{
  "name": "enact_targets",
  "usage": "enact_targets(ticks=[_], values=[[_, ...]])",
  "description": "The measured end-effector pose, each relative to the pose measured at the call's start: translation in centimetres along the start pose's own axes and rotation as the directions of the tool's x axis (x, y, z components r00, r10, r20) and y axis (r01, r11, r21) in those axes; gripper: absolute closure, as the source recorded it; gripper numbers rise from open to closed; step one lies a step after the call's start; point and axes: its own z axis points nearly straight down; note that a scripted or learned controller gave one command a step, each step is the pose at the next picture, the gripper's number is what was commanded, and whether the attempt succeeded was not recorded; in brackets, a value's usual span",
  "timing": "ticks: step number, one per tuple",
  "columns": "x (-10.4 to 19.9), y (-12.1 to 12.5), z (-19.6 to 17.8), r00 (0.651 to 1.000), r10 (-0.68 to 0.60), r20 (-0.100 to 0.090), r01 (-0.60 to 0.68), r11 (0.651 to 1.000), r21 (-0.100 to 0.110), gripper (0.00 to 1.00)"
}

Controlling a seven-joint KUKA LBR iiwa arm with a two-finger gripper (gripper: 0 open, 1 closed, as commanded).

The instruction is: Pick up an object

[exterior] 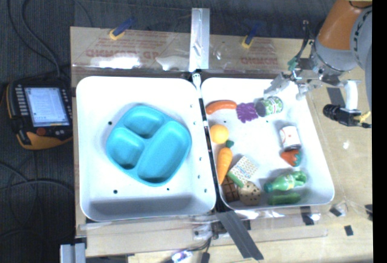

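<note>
The pincer (279, 81) hangs over the small green-capped can (272, 104); its grip state I cannot tell. Crowding purple plastic grapes (247, 112) could spoil a grasp.

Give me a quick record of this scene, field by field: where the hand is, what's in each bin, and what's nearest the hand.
hand: over the right bin's far right corner
left bin: blue divided tray
right bin: small toy foods, including carrot, orange fruit, purple grapes, green vegetables
nearest the hand: small can
grasp: nothing visibly held
</note>
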Motion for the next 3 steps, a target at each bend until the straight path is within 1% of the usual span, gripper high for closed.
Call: enact_targets(ticks=[1, 2, 3], values=[[-0.9, 1.2, 9.0, 0.997, -0.083, -0.001, 0.083, 0.997, -0.003, 0.00], [-1.0, 1.2, 7.9, 0.996, -0.084, 0.005, 0.084, 0.996, -0.002, 1.00], [4.8, 0.5, -2.5, 0.999, -0.046, 0.001, 0.046, 0.999, -0.001, 1.00]])
